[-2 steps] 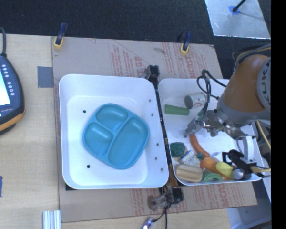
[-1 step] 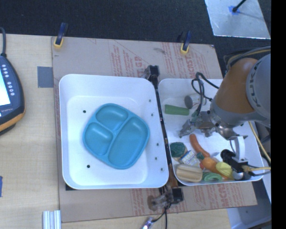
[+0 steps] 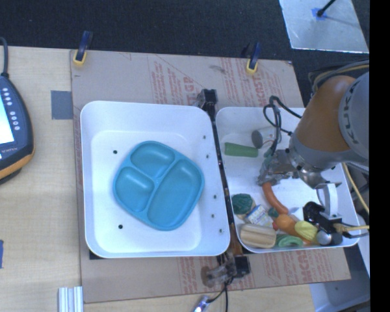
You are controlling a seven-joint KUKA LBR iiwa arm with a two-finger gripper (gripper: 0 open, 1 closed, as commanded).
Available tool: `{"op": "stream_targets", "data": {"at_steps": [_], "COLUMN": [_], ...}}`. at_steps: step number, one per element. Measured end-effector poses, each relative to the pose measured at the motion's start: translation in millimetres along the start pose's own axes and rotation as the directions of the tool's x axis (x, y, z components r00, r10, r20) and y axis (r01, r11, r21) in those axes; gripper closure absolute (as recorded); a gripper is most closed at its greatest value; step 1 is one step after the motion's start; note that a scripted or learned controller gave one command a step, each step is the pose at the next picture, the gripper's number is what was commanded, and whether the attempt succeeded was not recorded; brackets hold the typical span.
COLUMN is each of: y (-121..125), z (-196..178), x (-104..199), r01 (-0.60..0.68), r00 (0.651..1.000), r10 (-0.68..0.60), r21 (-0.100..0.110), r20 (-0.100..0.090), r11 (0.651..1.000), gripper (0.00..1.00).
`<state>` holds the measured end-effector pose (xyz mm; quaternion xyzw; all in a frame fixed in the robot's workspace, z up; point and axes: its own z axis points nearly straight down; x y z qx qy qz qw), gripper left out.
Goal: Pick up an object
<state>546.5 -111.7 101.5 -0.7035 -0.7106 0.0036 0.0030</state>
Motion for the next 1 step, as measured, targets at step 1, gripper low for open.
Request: {"op": "stream_targets", "data": {"at_steps": [1], "y": [17.7], "z": [-91.2], "x": [66.9], "r01": [-0.005], "r00": [1.0], "r10": [0.005], "r21": [-0.008], "r20": [-0.002], "r11": [1.0], "gripper": [1.0]}}
